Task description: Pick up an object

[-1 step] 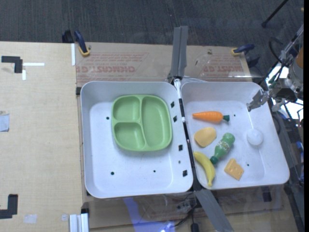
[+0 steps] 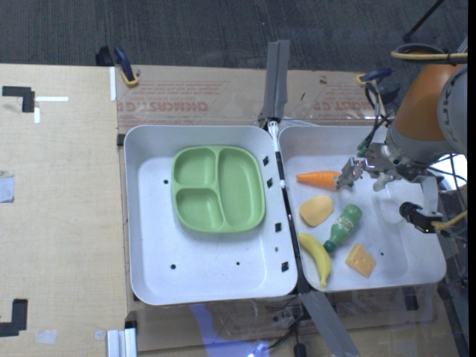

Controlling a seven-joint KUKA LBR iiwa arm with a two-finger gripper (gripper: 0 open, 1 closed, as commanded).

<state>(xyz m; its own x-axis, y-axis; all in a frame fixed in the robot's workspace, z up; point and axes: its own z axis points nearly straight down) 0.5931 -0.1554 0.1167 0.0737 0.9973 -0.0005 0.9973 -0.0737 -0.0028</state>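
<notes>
The banana (image 2: 316, 256) lies nearest the camera in the right bin (image 2: 416, 274), against the divider side, its long axis running from upper left to lower right with the lower tip pointing toward the front rim. Just to its right sits a wedge of yellow cheese (image 2: 360, 260), flat on the bin floor. Above the banana a green bottle (image 2: 342, 227) lies on its side, long axis slanted — cap end down-left almost touching the banana, base up-right. Beside the bottle, to the left, rests a rounded yellow piece (image 2: 316, 210) that looks like a potato or lemon slice.

Farther back, the carrot (image 2: 318, 178) lies nearly level across the bin, its thick end toward the divider and its narrow tip pointing right, toward the hand (image 2: 347, 175). The hand hangs just beside that tip, low over the bin floor; whether its fingers are apart or together I cannot tell, and nothing shows between them. The grey arm with its orange band (image 2: 424, 103) comes in from the right rear.

In the left bin (image 2: 149, 274) a green three-compartment plate (image 2: 219, 189) sits toward the back. Both bins rest on the desk (image 2: 59, 222).
</notes>
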